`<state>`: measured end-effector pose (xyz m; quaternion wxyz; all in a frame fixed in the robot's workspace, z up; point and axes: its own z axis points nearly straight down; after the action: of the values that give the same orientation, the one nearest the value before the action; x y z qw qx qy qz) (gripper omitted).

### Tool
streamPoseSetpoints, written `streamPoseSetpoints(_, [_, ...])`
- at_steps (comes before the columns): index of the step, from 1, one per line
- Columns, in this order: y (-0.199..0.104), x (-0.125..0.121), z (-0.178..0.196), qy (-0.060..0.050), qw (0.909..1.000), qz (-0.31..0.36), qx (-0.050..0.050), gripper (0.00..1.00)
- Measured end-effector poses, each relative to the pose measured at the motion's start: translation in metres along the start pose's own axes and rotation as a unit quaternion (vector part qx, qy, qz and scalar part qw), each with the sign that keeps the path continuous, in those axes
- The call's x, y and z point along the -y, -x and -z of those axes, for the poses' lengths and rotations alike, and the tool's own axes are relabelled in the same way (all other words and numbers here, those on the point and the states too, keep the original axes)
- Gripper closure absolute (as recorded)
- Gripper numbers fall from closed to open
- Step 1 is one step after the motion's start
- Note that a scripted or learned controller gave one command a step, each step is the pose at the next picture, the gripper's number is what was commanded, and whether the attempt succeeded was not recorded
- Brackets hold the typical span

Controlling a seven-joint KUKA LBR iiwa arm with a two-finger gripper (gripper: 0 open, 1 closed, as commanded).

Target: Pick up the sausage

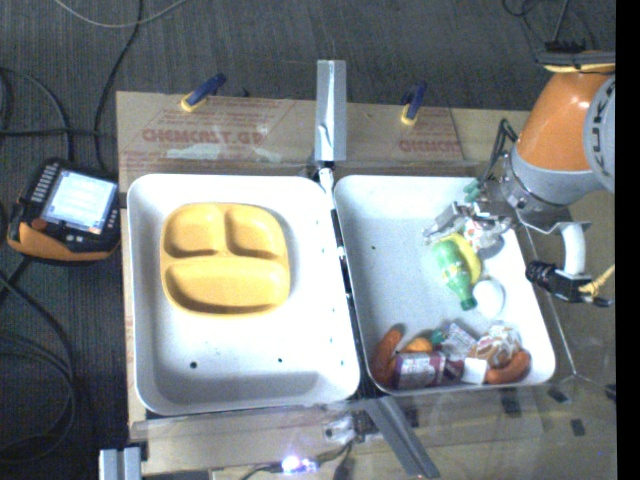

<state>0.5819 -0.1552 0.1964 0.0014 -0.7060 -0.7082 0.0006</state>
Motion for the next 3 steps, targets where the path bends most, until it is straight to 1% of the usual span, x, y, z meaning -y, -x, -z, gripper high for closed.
streamPoseSetpoints(1, [-0.061,0.057,-0.107,0.006,1.0000,-0.001,0.001,0.00])
streamPoseSetpoints(2, [-0.060,0.092,-0.107,0.011,0.9986,-0.053,0.002,0.00])
streamPoseSetpoints(3, [-0.060,0.092,-0.097,0.010,0.9986,-0.052,0.001,1.00])
